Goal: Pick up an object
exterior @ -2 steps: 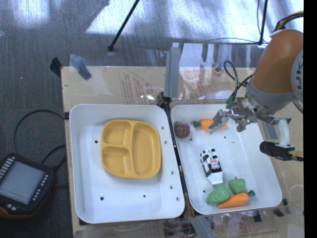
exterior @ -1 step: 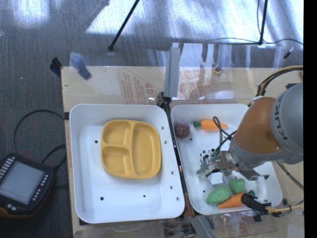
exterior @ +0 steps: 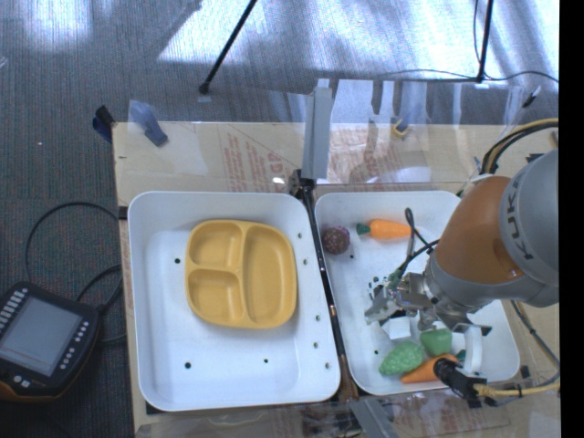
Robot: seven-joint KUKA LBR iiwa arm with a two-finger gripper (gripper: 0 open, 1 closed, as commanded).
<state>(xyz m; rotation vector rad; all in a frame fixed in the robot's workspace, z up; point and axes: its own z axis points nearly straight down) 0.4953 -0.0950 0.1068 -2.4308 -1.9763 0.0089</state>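
Note:
My gripper hangs low over the middle of the right bin, on a grey arm with an orange band that reaches in from the right. Just below it lies a small white piece. Near the bin's front edge sit a green bumpy toy, a second green piece and an orange carrot. At the far side of the bin lie another carrot and a dark reddish ball. The arm hides the bin's right part.
The left bin holds a yellow divided plate. A raised divider separates the two bins. Cables run along the right side, and a teach pendant lies on the floor at the left.

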